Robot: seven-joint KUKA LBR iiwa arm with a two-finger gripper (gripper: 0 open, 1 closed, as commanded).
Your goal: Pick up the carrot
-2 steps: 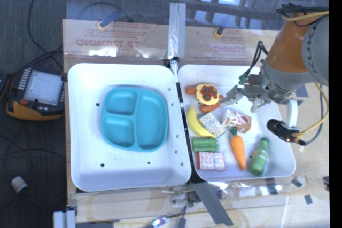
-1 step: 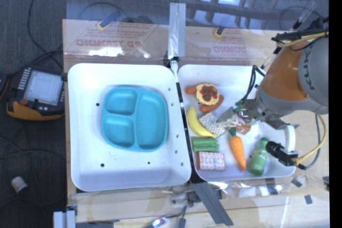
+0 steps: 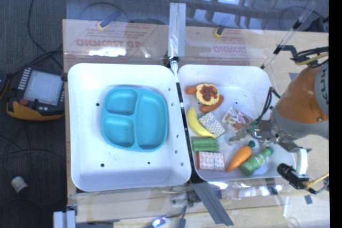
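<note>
One fixed camera, high over the bench [image 3: 320, 189], looks down aslant; both white bins [image 3: 80, 115] in frame.

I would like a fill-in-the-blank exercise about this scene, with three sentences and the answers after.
1. The blue divided plate lies in the ____ bin.
2. The carrot lies beside a ____ bottle.
3. The banana is ____ in colour.

Missing words: left; green; yellow
</note>
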